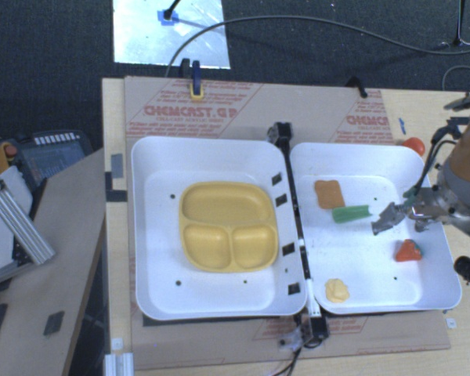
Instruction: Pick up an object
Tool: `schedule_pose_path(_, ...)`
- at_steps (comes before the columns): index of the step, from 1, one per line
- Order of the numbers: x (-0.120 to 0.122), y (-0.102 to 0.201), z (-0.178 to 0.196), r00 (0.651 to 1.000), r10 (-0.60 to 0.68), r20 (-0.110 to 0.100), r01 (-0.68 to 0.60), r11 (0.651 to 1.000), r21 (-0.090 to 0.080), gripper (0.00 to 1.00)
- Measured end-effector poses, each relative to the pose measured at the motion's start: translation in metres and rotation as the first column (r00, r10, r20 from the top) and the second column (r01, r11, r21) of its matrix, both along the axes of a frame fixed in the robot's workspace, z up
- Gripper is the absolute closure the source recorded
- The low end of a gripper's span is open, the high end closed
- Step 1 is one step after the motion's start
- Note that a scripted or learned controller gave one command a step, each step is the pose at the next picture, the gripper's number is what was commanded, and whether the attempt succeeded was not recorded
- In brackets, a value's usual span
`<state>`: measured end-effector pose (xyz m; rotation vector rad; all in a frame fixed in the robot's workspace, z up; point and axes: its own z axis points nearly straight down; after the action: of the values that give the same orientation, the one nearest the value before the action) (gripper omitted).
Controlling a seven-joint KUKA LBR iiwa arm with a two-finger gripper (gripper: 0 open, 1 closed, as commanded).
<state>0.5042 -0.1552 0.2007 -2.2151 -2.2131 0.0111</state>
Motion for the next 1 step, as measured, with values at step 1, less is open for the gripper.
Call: schedule_pose_path(1, 0.0030, 0.0007, 0.0070, 1.000, 0.004, 0.014, -0.004, 1.000, -0.003, 0.00)
